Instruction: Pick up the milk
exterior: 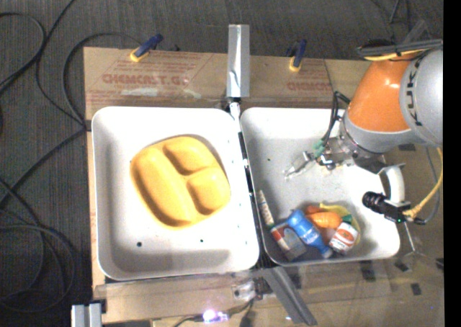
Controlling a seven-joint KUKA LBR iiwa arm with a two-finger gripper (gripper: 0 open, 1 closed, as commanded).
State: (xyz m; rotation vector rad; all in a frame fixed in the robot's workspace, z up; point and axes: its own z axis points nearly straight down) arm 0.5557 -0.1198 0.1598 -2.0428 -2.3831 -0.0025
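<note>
Two white bins (108, 196) sit before you; your gripper (306, 163) hovers in the right one, jaws parted, above the milk (306, 228) among clutter.

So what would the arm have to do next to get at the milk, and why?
Probably move toward the near edge of the right bin and lower. The end effector hangs over bare bin floor, while the groceries, the milk likely among them, lie heaped in the near corner, away from it.

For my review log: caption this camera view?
Gripper hovers over right bin, above the clustered items; yellow tray in left bin.
</note>
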